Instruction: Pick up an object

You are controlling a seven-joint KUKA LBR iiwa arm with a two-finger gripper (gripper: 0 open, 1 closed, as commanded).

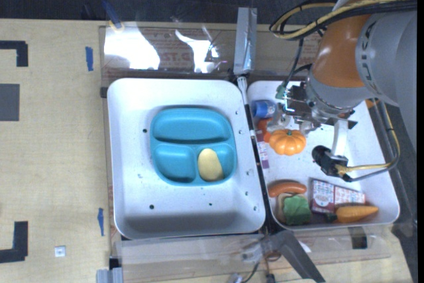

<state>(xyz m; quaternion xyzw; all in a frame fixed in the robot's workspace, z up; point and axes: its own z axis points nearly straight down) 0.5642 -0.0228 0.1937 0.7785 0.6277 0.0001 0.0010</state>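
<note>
Gripper [291,121] hangs over one pumpkin [288,142] in the right bin [387,199]; its grip cannot be told. One carrot [356,213], one sausage [286,188].

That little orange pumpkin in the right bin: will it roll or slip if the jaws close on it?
The pumpkin looks squat and ribbed, so it probably sits steady rather than rolling. Its glossy skin suggests hard plastic, likely light but slippery. The gripper sits just above it.
</note>
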